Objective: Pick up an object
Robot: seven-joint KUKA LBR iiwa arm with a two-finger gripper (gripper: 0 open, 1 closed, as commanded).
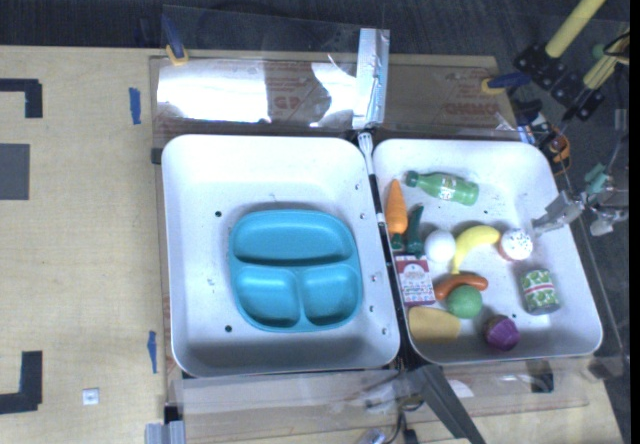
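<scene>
While claw (560, 214) hangs at right bin's (590, 332) right rim, we cannot tell whether it stands wide or narrow, too small and blurred. Nothing seen between its tips. Nearest candidates: round red-white piece (517, 245) just left and below claw; yellow banana (477, 238) further left; green can (539, 290) below. We judge red-white piece best target: stands apart from cluster. We advise dropping straight over it, clear of bin wall, closing only once low.

Two white bins: left bin (190, 262), right bin (575, 317). Left holds one blue divided tray (295, 267). Right holds about eleven toy foods: one green bottle (443, 187), one carrot (396, 207), one banana (476, 240), one egg (439, 246), one can (538, 290).
</scene>
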